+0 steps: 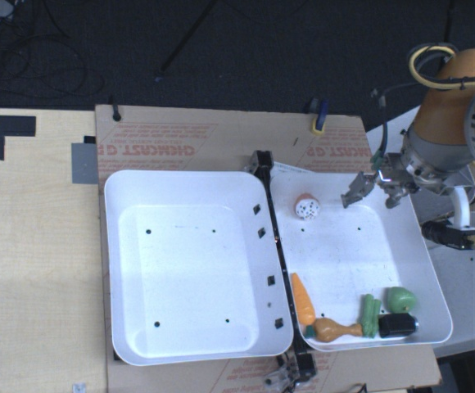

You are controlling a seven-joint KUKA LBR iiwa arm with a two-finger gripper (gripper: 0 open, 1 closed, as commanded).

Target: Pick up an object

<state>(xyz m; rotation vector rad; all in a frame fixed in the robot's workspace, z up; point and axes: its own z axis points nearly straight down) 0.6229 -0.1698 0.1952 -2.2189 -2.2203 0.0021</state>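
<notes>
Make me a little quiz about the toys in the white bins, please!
1. True or false: the orange carrot lies in the right bin.
2. Which toy sits nearest the gripper? A) the black block B) the white dotted ball C) the green ball
3. Fill in: the long green toy lies near the ____ edge of its bin.

Key
1. True; it lies by the divider between the two bins.
2. B
3. Front; it lies with the other toys in the corner nearest the camera.
</notes>
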